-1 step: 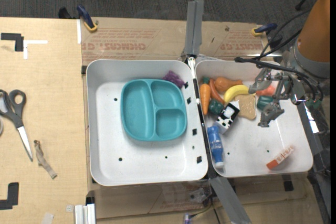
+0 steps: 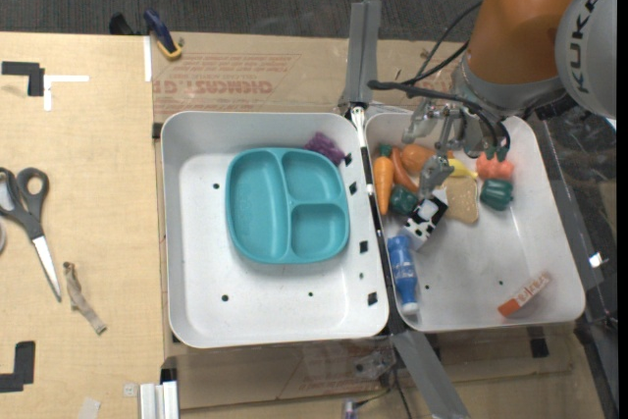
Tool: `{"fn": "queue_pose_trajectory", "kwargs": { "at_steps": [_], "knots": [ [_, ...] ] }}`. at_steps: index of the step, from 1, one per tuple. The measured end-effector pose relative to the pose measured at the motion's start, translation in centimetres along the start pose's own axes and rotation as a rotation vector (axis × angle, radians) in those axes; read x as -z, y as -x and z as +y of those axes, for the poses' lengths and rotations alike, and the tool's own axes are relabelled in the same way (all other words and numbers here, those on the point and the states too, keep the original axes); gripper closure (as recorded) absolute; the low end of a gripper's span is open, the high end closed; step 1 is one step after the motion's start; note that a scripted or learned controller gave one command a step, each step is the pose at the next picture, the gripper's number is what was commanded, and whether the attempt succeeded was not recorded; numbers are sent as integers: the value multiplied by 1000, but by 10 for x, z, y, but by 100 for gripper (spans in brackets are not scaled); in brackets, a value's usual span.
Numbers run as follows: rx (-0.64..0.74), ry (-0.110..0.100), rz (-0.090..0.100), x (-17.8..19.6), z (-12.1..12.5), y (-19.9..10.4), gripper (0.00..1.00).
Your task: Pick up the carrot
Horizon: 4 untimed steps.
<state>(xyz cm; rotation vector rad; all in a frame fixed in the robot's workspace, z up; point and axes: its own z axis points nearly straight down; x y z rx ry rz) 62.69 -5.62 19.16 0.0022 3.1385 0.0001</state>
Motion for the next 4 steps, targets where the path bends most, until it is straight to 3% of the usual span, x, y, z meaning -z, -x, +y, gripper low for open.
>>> {"fn": "queue_pose_trajectory", "kwargs": {
  "at_steps": [1, 2, 3, 4],
  "knots": [
    [-295, 2, -18, -76, -31, -30, 0],
    [-267, 5, 31, -87, -35, 23, 0],
    [-789, -1, 0, -98, -37, 0, 0],
    [-923, -2, 4, -97, -101, -105, 0]
  ]
}}
